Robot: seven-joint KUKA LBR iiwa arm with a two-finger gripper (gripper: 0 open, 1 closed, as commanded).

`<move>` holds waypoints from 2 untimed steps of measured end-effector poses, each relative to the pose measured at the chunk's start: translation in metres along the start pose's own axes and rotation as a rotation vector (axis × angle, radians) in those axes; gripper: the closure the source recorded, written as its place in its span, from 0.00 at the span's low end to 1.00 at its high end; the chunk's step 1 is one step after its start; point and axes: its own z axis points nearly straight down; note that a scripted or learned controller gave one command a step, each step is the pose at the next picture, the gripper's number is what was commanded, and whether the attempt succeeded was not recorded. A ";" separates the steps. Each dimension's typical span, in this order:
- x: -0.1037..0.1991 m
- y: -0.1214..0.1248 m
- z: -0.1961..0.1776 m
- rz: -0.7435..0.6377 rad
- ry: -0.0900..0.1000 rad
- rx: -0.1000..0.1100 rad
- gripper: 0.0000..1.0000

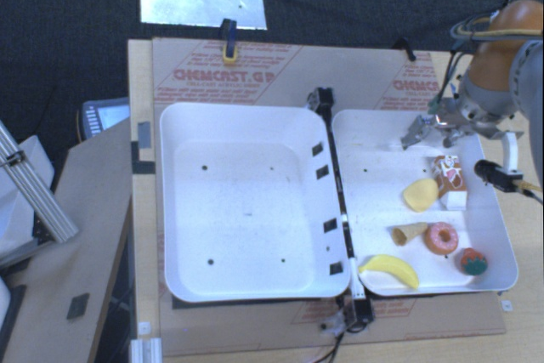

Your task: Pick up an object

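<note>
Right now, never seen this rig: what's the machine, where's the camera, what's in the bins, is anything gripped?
It is one grey robot arm with an orange band, reaching in from the right. Its two-finger gripper hangs over the far part of the right bin, with nothing visible between its fingers. The single camera is fixed above the bench and looks down at a slant on two shallow white bins side by side. The right bin holds toy food: a banana, a pink donut, an ice cream cone, a yellow chip-like piece, a red and green fruit and a small red and white packet. The left bin shows only its white floor.
</note>
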 end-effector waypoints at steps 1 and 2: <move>-0.007 0.001 0.022 0.003 0.000 -0.004 0.00; -0.006 0.001 0.023 0.000 -0.001 -0.003 0.00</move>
